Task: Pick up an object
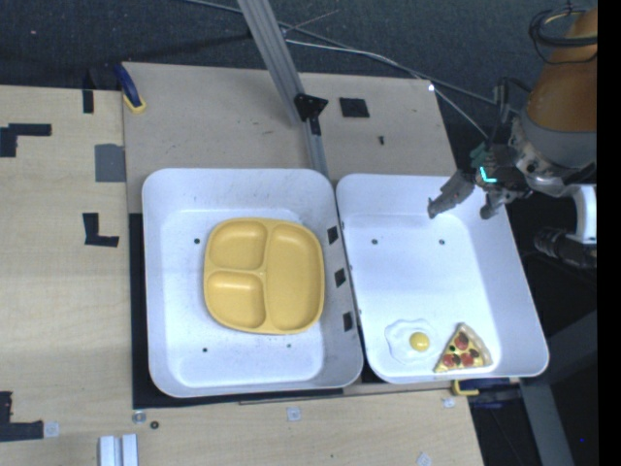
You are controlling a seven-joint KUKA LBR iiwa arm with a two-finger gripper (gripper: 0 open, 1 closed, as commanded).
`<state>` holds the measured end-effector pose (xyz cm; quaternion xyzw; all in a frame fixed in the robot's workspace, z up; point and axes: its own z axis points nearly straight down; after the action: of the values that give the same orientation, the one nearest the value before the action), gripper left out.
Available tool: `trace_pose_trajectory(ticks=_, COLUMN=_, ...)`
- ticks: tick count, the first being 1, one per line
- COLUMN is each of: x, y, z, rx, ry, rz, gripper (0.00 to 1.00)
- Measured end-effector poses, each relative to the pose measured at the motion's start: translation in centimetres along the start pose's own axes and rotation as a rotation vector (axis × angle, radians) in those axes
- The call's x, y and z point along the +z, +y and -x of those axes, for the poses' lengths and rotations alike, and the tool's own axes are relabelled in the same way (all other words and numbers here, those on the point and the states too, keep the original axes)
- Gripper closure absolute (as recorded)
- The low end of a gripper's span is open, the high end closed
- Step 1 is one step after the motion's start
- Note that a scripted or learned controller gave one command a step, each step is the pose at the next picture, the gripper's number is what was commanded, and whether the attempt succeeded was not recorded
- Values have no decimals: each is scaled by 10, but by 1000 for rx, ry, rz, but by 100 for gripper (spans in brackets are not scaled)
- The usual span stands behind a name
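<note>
Two fingers (467, 204) spread apart, tilted over right bin's (505, 260) far corner, holding nothing

the right bin (505, 270) holds 2 small toy foods at its near edge. a fried egg (411, 340), white with a round yellow yolk, lies flat on the bin floor. just beside it, toward the near right corner, lies a pizza slice (463, 349), a triangle with a tan crust and red toppings, flat too. the left bin (165, 260) holds a yellow plate (264, 275) with 3 compartments, lying upright near its middle.
</note>
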<state>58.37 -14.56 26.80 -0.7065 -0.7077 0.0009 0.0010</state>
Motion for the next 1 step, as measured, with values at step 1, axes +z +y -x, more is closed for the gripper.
trace_pose_trajectory(ticks=1, x=-1, y=0, z=0, rx=0, ry=0, rz=1, gripper=0)
